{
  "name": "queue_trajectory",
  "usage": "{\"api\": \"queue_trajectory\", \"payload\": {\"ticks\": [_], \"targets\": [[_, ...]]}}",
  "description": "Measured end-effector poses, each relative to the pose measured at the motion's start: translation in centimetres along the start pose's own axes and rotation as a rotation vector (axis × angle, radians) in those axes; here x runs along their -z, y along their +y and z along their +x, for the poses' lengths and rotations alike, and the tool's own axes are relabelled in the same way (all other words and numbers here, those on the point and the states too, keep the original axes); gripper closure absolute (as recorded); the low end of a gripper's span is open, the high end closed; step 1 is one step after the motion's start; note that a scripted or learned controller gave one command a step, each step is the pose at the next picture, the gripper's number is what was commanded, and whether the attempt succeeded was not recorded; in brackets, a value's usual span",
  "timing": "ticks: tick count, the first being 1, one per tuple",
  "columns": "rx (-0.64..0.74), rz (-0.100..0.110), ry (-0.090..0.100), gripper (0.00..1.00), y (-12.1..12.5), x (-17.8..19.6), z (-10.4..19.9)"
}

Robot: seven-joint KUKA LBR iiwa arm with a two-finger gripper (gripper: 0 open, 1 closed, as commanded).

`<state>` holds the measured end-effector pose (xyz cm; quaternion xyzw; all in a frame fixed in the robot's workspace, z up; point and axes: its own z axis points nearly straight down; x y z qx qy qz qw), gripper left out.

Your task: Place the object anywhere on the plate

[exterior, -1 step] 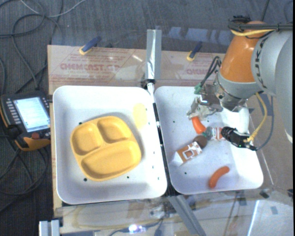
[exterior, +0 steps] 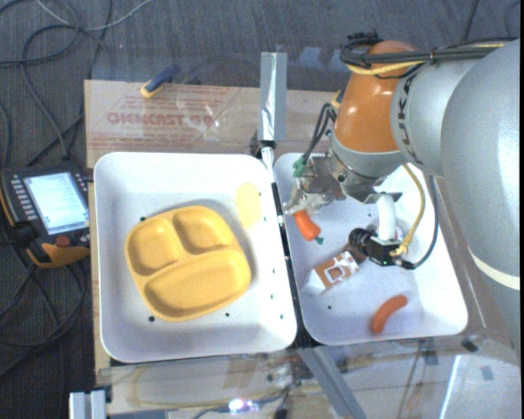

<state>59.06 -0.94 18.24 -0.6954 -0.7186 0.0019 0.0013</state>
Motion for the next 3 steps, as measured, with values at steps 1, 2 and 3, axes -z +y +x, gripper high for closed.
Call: {"api": "queue_trajectory", "payload": {"ticks": [1,2,3], "targets": [[0.11,-0.001,-0.001,1.0,-0.2,0.0,5.6],[0.265,0.0,0.001,1.0,-3.3,-4.6,12.0],[0.265,0.0,0.001,0.0,-3.3,-4.6,12.0]]}}
